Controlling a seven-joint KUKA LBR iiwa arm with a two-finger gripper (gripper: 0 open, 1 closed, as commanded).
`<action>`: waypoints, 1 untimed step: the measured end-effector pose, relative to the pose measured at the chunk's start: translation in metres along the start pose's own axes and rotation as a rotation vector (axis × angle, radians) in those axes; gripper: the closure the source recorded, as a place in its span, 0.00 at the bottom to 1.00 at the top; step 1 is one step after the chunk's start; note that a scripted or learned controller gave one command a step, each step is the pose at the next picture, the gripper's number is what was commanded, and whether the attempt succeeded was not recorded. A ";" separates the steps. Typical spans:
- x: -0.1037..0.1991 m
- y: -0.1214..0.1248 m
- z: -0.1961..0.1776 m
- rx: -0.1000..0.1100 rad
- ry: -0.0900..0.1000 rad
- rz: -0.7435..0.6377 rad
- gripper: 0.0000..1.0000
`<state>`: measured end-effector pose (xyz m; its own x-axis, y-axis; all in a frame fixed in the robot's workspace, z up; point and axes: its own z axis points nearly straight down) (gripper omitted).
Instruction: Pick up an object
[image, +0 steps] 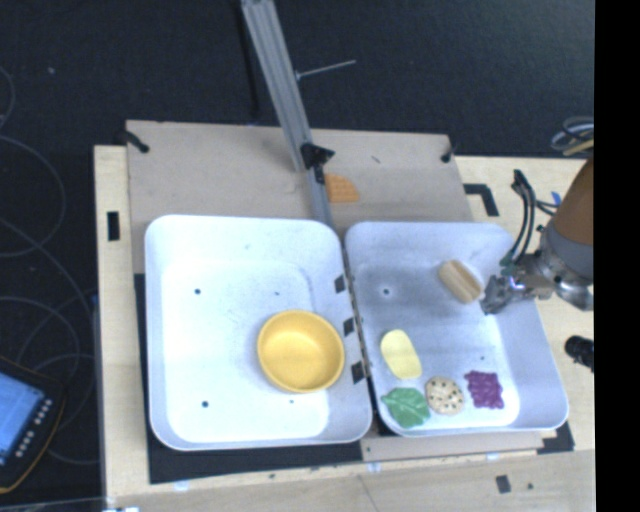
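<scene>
The right bin (420, 250) holds a tan bread-like roll (460, 281) near its upper right, a pale yellow oval piece (400, 353), a green leaf-shaped piece (405, 405), a speckled cookie (444, 395) and a purple grape cluster (485, 388) along its front. My gripper (497, 296) hangs at the bin's right side, just right of the roll, with nothing visible between its fingers. The arm's wrist (560, 270) reaches in from the right edge.
A yellow bowl (299, 350) sits in the left bin (200, 270), near the divider. A grey metal pole (285, 90) slants down to the bins' back edge. An orange tag (341, 189) lies on the bench behind the bins.
</scene>
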<state>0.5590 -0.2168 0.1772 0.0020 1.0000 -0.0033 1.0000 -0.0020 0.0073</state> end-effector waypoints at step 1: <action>-0.002 0.002 -0.043 0.001 0.001 -0.005 1.00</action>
<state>0.5605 -0.2182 0.2199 -0.0030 1.0000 -0.0025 1.0000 0.0030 0.0066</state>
